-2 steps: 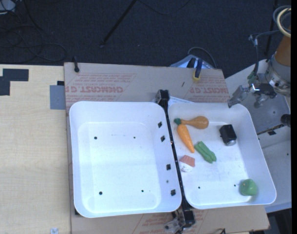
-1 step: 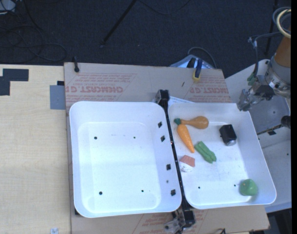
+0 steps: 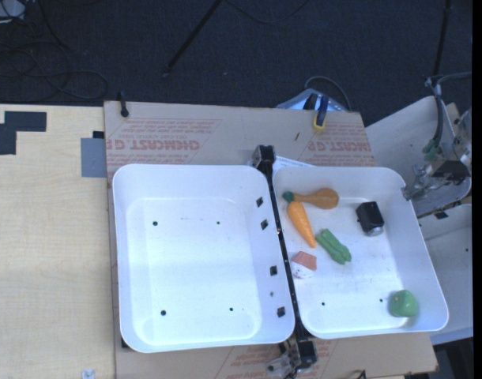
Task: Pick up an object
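The right white bin [image 3: 419, 235] holds several small objects. An orange carrot [image 3: 301, 223] lies near its left wall, with a tan gourd-shaped piece [image 3: 317, 198] just behind it. Right of the carrot lies a green pickle-shaped piece [image 3: 333, 245]. A small red and white block [image 3: 304, 261] sits in front of the carrot. A black object [image 3: 370, 217] rests toward the back right. A green ball [image 3: 403, 303] sits in the front right corner. All of them lie apart from one another except the carrot and gourd, whose ends meet.
The left white bin [image 3: 126, 235] stands beside the right one, with a black divider rail [image 3: 279, 243] between them. Both rest on a cardboard sheet [image 3: 193, 136]. A metal fixture with cables [image 3: 442, 172] stands just past the right bin's far right corner.
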Robot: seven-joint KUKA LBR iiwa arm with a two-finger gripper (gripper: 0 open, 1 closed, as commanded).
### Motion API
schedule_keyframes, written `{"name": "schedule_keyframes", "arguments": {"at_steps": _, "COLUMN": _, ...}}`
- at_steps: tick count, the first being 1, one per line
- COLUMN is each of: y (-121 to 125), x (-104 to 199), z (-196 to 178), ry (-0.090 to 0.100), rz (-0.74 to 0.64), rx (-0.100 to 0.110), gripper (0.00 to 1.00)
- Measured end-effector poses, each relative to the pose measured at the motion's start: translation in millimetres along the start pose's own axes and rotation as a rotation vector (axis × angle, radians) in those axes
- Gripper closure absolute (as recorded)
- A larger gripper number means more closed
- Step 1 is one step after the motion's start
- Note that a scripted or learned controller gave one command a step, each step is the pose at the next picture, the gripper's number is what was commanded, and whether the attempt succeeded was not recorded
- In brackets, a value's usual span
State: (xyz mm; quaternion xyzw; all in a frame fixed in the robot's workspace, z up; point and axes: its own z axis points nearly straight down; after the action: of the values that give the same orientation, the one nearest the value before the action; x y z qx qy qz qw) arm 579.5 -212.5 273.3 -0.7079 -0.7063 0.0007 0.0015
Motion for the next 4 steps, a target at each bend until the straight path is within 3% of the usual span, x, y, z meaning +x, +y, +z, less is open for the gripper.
{"name": "schedule_keyframes", "arguments": {"at_steps": 1, "y": -89, "x": 1, "z": -13, "ry": 0.001, "rz": 0.001, "rx": 0.002, "gripper": 1.0}}
{"name": "schedule_keyframes", "arguments": {"at_steps": 2, "y": 24, "x": -1, "z": -126, "ry": -0.007, "rz": -0.007, "rx": -0.017, "gripper": 1.0}}
{"name": "schedule_keyframes", "arguments": {"at_steps": 3, "y": 14, "x": 72, "z": -133, "ry": 0.0, "rz": -0.005, "rx": 0.0, "gripper": 1.0}}
{"name": "schedule_keyframes", "arguments": {"at_steps": 4, "y": -23, "x": 130, "z": -133, "ry": 0.0, "rz": -0.005, "rx": 0.002, "gripper": 1.0}}
